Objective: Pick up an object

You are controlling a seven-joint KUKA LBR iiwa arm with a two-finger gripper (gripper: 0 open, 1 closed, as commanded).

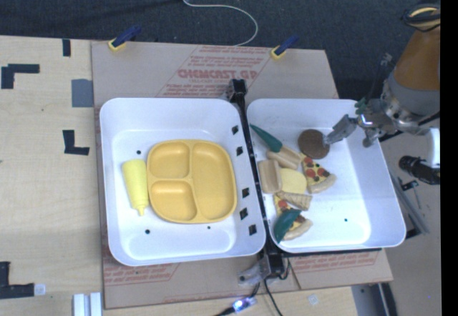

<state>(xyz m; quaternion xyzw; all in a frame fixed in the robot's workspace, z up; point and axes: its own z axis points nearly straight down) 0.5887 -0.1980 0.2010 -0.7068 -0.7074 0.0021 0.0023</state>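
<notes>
Camera view: approach step. Gripper (336, 132) hung over right bin (372, 232), just right of brown disc (312, 143) by the food pile. Jaw state: couldn't tell. Next: needed descent onto disc, then clamp.

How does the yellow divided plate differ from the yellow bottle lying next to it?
The yellow divided plate is wide, flat and rounded-square, with three compartments; the yellow bottle is slim and long. The plate fills the middle of the left bin; the bottle lies on its side at the plate's left edge. The plate's yellow is deeper and more orange, the bottle's paler. Both sit in the same bin.
</notes>
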